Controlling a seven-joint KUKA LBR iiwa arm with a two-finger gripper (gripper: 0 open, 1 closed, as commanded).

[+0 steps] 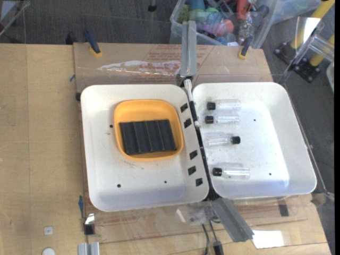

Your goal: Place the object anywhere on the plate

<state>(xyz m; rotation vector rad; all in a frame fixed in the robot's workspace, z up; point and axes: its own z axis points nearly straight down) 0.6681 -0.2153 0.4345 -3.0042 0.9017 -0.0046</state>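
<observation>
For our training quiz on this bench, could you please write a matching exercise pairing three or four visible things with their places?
Things:
1. orange square plastic plate
2. black ribbed rectangular block
3. four clear plastic vials with black caps
4. clear plastic tub of colourful toys

Places:
A. in the right white bin
B. on the floor beyond the bench
C. in the left white bin
D. on the plate

Pairs: 1-C, 2-D, 3-A, 4-B

wooden bench [32, 142], perhaps grey carpet [95, 15]
</observation>
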